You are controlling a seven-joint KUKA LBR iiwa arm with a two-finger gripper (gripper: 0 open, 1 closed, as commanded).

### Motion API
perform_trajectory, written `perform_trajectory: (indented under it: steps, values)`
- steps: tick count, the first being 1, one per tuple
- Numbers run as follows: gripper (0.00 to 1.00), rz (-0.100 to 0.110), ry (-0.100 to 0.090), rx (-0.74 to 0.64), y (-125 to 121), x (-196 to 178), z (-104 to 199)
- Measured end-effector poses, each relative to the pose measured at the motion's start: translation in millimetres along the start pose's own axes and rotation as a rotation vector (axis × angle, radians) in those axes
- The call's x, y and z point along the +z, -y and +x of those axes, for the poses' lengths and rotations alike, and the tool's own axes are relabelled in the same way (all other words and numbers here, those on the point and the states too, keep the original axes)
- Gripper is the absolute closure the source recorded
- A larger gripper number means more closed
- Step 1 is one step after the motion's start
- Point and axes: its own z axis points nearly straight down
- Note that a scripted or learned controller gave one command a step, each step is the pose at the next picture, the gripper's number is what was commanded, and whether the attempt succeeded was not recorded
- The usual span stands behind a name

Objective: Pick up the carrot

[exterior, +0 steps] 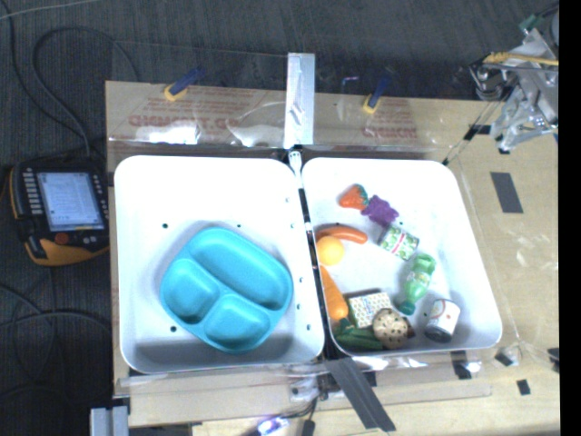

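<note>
Nothing lifted yet: the carrot (333, 296) lies against the right bin's (472, 243) left wall, beside the cookie (390, 325). Gripper (522, 98) waits far top-right; jaws' state — cannot tell.

Place: upper right corner of the camera view, above the bench edge
End effector (525, 107): pale grey and silver metal, thin struts and brackets
Markings: a yellowish-orange bar across the top of the metalwork
Cables: dark thin wires running along the frame
Detail: too small and blurred to make out screws
</note>
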Motion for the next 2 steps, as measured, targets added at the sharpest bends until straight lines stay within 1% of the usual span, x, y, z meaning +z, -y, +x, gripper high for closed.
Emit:
perform_trajectory:
  steps: [1,2]
  values:
    - [1.0,0.001,0.0,-0.074,9.1,-14.3,-50.8]
    - [1.0,0.002,-0.001,-0.012,5.5,-16.9,-25.8]
